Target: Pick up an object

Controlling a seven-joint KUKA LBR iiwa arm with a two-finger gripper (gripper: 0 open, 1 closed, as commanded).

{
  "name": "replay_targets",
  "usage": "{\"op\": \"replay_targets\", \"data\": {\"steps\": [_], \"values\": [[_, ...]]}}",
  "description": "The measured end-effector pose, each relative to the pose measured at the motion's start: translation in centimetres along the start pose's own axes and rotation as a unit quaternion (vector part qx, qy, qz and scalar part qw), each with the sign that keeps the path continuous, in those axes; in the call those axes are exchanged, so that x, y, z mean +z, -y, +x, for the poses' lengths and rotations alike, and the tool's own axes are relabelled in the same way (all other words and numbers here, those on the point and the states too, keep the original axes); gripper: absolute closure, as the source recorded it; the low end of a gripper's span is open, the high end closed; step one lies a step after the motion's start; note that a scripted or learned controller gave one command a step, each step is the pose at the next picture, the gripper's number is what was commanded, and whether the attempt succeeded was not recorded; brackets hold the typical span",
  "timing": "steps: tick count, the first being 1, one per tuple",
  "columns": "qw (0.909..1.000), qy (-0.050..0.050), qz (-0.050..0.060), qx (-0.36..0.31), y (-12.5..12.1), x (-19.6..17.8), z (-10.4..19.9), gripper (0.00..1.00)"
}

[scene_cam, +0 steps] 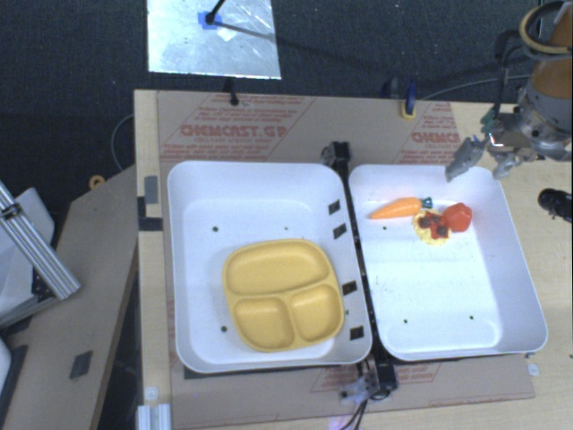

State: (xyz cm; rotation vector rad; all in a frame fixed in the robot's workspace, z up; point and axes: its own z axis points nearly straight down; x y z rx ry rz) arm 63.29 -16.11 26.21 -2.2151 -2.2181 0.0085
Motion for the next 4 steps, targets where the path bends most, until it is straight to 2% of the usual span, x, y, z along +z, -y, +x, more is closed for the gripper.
{"op": "replay_targets", "data": {"steps": [1,2,4], "values": [[1.0,0.001,-0.005,-0.001,-0.2,-0.7,0.0,0.0],[1.0,0.001,-0.004,0.0,0.2,3.7,-0.5,0.0],[1.0,0.001,-0.004,0.0,-0.8,15.7,-0.9,0.0]]}}
